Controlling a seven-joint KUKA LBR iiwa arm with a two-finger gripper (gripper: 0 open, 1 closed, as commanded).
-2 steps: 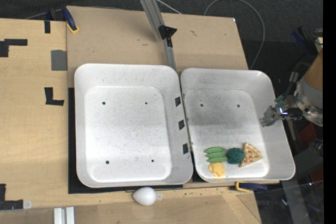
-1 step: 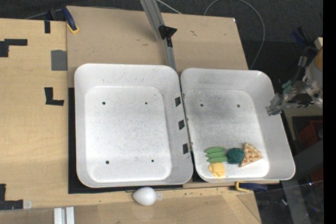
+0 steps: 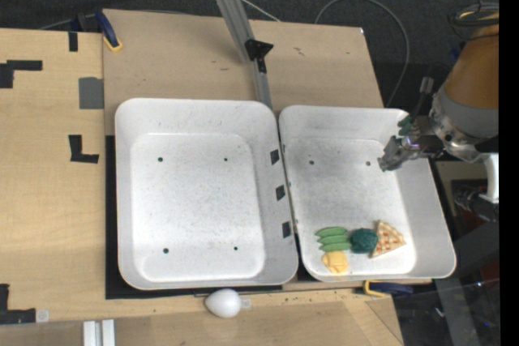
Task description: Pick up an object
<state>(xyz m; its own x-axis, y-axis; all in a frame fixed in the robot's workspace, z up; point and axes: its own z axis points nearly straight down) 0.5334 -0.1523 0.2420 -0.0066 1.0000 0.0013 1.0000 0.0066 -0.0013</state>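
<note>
Toy food [image 3: 359,241] sits bunched in the right bin's [image 3: 426,207] near corner; end effector [image 3: 392,156], can't tell its state, could snag several pieces.

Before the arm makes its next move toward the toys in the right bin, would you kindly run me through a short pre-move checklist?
1. Targets present: green ridged toy, dark green lumpy toy, yellow toy and pizza-slice toy lie in the right white bin: ok.
2. Two-finger gripper carrying nothing visible: ok.
3. Gripper above the toys: not ok, it hangs near the bin's far right side, away from the near-edge cluster.
4. Toys spaced for a clean grasp: not ok, they touch.
5. Finger opening: cannot tell.
6. White egg-shaped object lies outside the bins: ok.
</note>
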